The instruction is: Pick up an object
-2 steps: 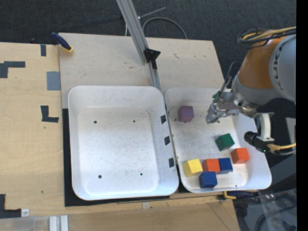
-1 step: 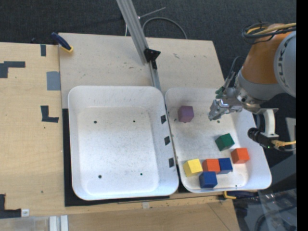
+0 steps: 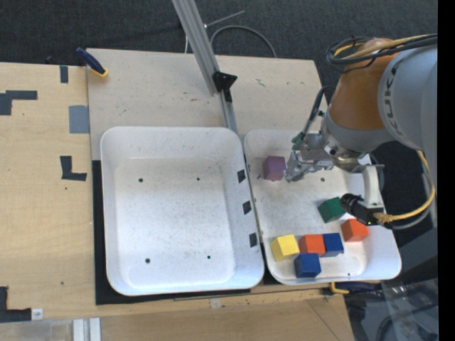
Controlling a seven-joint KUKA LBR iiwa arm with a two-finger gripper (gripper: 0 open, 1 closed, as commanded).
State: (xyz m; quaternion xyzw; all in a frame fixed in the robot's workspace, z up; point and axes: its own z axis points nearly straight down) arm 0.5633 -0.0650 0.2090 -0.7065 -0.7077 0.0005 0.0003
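In the right bin (image 3: 284, 212) lie several blocks. A purple block (image 3: 274, 167) sits near the bin's upper left. My gripper (image 3: 297, 169) hangs just to the right of it, low over the bin floor, fingers pointing down. A green block (image 3: 330, 209) lies to the lower right of the gripper. An orange block (image 3: 353, 229) rests near the right rim. Along the front sit a yellow block (image 3: 286, 246), another orange block (image 3: 311, 244) and two blue blocks (image 3: 333, 244) (image 3: 307, 264).
The left bin (image 3: 170, 212) stands beside the right one. A grey metal pole (image 3: 199, 34) slants down to the bins' shared top edge. The arm's orange band (image 3: 362, 105) and cables (image 3: 398, 215) overhang the right bin's right side.
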